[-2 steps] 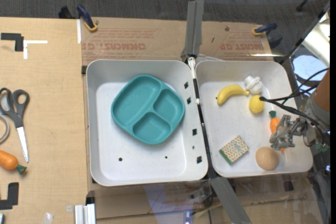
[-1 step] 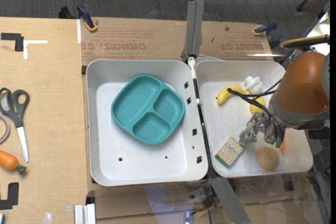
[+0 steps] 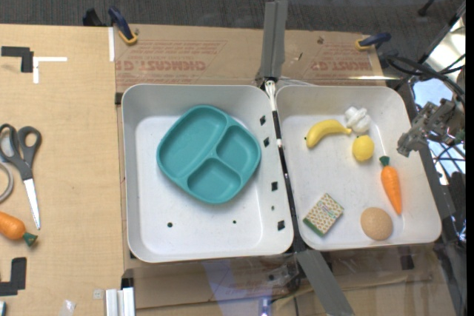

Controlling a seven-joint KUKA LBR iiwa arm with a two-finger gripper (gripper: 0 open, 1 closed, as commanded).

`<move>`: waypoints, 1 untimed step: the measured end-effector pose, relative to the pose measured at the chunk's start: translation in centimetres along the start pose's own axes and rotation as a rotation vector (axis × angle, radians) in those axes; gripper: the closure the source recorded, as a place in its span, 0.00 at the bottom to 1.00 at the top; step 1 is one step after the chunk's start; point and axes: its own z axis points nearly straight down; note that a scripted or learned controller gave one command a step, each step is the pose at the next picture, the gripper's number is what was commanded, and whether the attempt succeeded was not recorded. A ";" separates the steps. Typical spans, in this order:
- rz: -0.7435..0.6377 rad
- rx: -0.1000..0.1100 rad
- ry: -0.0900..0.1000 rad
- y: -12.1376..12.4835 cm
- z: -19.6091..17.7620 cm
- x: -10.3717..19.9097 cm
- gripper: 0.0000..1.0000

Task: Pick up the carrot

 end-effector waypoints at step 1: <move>-0.300 -0.001 0.002 -3.7 15.9 3.1 1.00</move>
